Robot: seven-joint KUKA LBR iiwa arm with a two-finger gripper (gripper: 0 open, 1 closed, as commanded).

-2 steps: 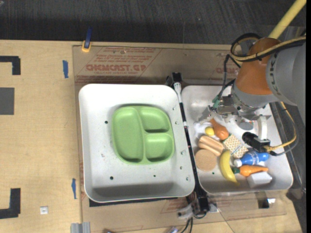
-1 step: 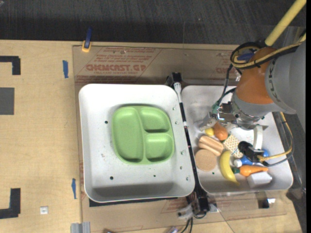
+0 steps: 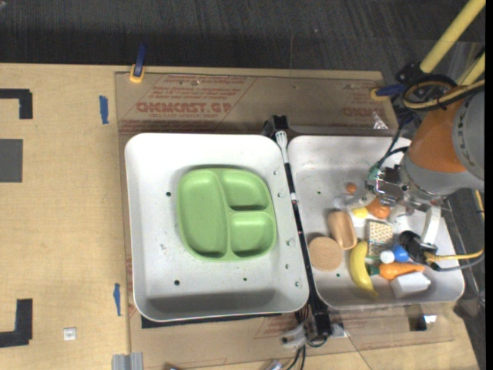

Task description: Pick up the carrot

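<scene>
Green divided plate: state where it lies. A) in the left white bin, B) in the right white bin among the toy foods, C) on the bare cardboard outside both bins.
A: the green divided plastic plate lies alone in the left shallow white bin, while the toy foods crowd the right bin.

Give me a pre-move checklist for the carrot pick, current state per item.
1. Carrot located, in the right bin, near its front right corner: ok.
2. Carrot free of neighbours: not ok, banana and a white block crowd it.
3. Gripper over the carrot: not ok, it sits further back in the bin.
4. Fingers state: cannot tell.
5. Green tray in the left bin, clear of the arm: ok.
</scene>
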